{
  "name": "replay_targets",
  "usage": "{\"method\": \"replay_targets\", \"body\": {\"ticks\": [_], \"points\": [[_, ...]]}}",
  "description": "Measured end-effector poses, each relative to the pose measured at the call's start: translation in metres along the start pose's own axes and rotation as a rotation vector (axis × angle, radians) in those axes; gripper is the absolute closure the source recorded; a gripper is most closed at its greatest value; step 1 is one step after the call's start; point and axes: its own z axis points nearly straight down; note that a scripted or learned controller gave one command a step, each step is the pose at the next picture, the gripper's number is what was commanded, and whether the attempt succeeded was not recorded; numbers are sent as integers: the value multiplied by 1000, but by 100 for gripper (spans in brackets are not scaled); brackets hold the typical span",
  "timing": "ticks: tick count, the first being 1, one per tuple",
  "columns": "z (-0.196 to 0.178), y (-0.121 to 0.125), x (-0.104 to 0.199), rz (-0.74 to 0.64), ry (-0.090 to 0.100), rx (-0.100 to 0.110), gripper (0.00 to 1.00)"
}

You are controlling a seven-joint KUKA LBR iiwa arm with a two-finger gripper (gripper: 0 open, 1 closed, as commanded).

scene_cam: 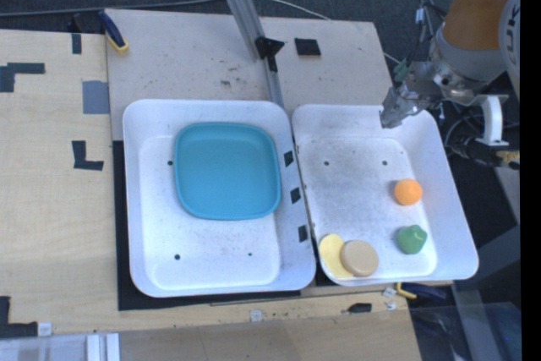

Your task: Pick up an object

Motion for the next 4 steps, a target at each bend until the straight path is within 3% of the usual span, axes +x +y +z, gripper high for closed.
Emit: {"method": "replay_targets", "body": {"ticks": [1, 4], "points": [[0, 0, 0, 0, 1, 5, 100], [30, -43, 150, -5, 2, 6, 100]]}}
